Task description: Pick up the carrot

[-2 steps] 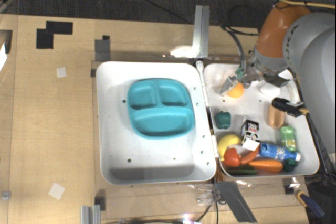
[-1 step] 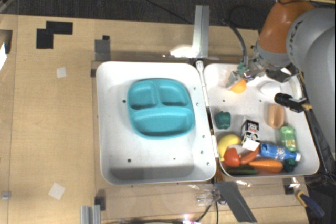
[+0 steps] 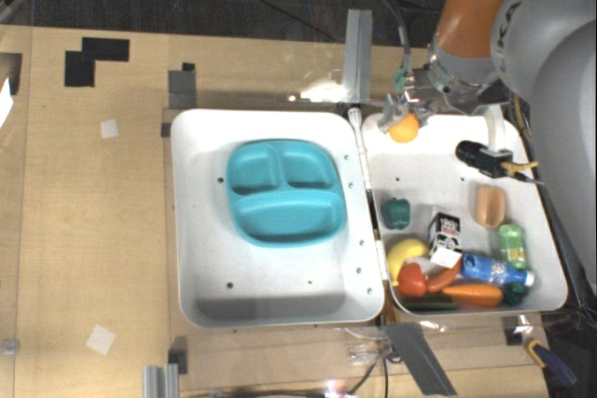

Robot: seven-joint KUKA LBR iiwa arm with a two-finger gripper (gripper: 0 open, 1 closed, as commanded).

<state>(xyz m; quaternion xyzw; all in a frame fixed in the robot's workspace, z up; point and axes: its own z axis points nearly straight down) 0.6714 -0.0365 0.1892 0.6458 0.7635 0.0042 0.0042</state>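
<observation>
Here the tool (image 3: 408,110) hangs at the upper left corner of the right bin (image 3: 558,286), over a small orange-yellow ball (image 3: 404,129) that lies just below it; whether the ball is gripped or merely lying under the tool cannot be told, nor can it be told whether the tool is spread or closed. The carrot (image 3: 473,294), the object of the task, lies at the opposite end of the same bin, along the lower wall toward the lower right of the frame, well apart from the tool. It lies roughly level across the frame, crowded by neighbours: a blue bottle (image 3: 495,271) just above it, a red object (image 3: 413,280) and a yellow fruit (image 3: 407,253) to its left, a green item (image 3: 514,294) at its right end. The left bin (image 3: 191,200) carries a teal divided plate (image 3: 283,191) and plays no part. As a judgement, the step in hand is the approach, and little of the task appears done. To do it well, the arm should travel down the frame to stand over the carrot's middle, turn the tool so that it closes across the carrot's narrow width, and descend into the thin gap between bottle and bin wall. The chief risk is catching the bottle, or nipping the tapered end so that the carrot slips out.
</observation>
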